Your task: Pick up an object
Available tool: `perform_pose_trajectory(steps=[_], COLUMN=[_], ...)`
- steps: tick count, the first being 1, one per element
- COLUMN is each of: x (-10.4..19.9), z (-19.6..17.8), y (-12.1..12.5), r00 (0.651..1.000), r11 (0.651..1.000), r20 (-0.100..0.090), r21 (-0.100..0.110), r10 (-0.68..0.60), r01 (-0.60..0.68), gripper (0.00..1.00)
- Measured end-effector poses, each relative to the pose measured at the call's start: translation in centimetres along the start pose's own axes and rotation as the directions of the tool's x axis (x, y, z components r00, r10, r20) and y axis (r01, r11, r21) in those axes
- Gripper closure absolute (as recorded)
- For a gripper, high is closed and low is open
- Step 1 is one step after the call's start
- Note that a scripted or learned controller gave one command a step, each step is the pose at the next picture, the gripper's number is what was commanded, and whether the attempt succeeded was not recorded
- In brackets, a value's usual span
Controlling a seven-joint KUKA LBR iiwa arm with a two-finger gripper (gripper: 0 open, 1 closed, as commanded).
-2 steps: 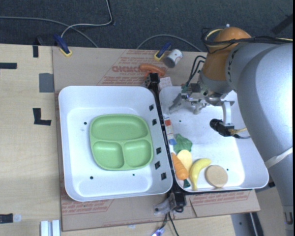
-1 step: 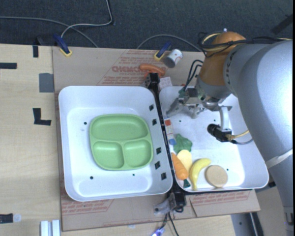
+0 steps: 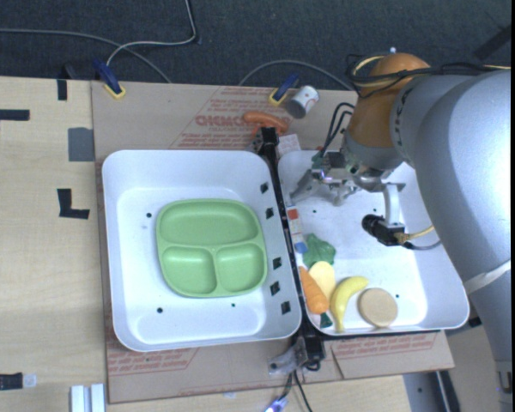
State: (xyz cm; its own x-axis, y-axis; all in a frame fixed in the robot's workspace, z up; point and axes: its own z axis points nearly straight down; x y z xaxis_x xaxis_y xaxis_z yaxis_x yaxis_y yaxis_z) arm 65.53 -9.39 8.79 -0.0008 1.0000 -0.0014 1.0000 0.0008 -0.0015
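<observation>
The right bin (image 3: 429,299) holds a cluster of toy food at its front left corner: a green leafy piece (image 3: 319,251), a pale yellow piece (image 3: 324,275), an orange carrot (image 3: 313,293), a banana (image 3: 343,297) and a tan round disc (image 3: 378,307). My gripper (image 3: 320,187) hangs over the back left part of the right bin, well behind the food. Its fingers are spread open and nothing sits between them. In the left bin (image 3: 129,196) lies a green divided plate (image 3: 213,245).
A black divider with clips (image 3: 279,230) runs between the two bins. An orange sausage-shaped toy (image 3: 264,119) and a small silver cylinder (image 3: 302,101) lie on the cardboard behind the bins. Blue clamps (image 3: 110,80) and cables sit at the back edge.
</observation>
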Motion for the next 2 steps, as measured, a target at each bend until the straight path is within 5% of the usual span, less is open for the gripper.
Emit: perform_pose_trajectory(steps=[2], x=[-0.3], z=[0.1], y=[-11.4], r00=[1.0], r11=[1.0], r20=[0.0], r21=[-0.007], r10=[0.0], r01=[0.0], gripper=[0.0])
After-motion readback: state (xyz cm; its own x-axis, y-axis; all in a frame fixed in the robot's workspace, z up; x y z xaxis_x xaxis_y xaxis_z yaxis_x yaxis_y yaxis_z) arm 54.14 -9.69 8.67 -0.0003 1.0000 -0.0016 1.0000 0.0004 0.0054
